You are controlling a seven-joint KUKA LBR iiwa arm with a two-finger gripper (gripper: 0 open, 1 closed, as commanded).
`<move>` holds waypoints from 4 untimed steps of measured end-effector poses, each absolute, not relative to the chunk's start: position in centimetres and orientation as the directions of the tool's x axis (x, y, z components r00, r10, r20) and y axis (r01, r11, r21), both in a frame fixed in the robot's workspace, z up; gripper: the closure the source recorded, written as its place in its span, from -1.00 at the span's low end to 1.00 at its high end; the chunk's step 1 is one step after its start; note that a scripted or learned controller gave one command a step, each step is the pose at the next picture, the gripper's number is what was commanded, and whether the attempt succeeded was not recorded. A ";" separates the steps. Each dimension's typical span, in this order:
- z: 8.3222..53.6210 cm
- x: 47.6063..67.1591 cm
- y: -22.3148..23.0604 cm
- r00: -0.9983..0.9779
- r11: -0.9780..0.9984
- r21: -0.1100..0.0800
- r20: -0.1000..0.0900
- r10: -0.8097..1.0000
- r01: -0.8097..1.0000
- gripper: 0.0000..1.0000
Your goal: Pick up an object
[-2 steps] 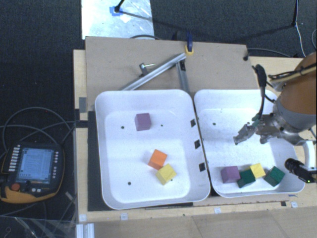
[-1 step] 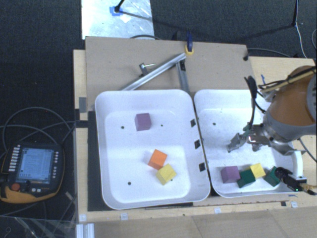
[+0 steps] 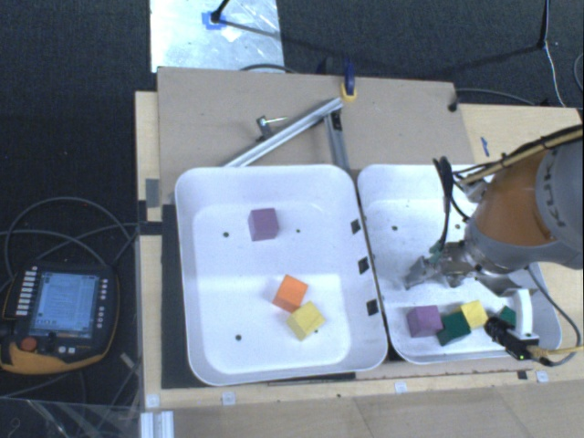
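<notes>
Two shallow white bins are seen side by side on the table [image 3: 411, 117], the left bin [image 3: 196, 245] being the larger in view and the right bin [image 3: 388, 190] lying just beside it.

In the left bin, a purple cube [image 3: 263, 224] is placed toward the far side, well apart from the other two. An orange cube [image 3: 290, 291] lies nearer the front, and a yellow cube [image 3: 307, 319] is set just beside it, the two appearing to touch at a corner.

In the right bin, three small blocks are grouped near the front wall: a purple block [image 3: 423, 319], a dark green block [image 3: 453, 328] just beside it, and a small yellow block [image 3: 474, 313] touching the green one on its far side. A further small green piece [image 3: 507, 316] is seen close to the right wall.

The arm [image 3: 525, 213] is extended in from the right over the right bin, its orange band being visible above the wrist. The gripper [image 3: 429, 270] is located low over the middle of the right bin, just behind the purple block and apart from it. No object is seen between its fingers; whether they are spread or closed cannot be told from this angle.

A teach pendant [image 3: 57, 316] is laid to the left of the table.
</notes>
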State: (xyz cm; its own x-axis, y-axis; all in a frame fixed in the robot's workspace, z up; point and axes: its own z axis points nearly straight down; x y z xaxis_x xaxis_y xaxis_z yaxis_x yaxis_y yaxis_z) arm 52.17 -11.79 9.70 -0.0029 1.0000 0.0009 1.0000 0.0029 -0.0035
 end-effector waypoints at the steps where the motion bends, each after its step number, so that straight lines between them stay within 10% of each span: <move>1: 11.1 52.3 -11.9 -0.004 0.004 0.003 -0.001 1.000 1.000 1.00; 4: 29.5 53.2 -13.5 -0.005 0.005 0.010 -0.002 1.000 1.000 1.00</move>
State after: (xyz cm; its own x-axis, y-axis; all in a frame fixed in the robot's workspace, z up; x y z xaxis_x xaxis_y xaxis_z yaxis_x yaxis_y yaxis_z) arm 53.23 -13.48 29.50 -0.0052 1.0000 -0.0024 0.9999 0.0052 0.0096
